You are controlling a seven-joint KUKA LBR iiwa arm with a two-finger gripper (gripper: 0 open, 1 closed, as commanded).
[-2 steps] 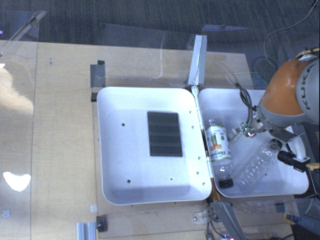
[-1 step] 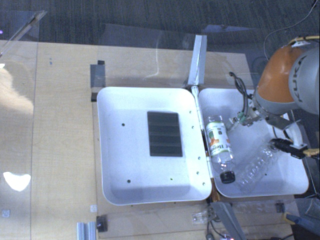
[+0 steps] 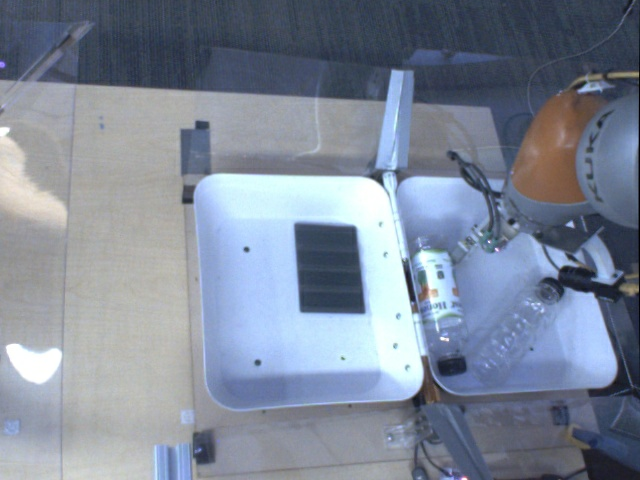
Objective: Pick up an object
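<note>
Right bin (image 3: 600, 368): labelled bottle (image 3: 437, 296) with black cap, lying; pincer (image 3: 488, 238) state unclear.

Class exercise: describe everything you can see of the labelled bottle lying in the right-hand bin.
The labelled bottle looks like clear plastic with a white, green and orange label and a dark cap at its near end. It lies on its side along the right bin's left wall, beside a clear bottle lying at a slant.

Bright even light, glare patches at left, slightly soft focus
</note>
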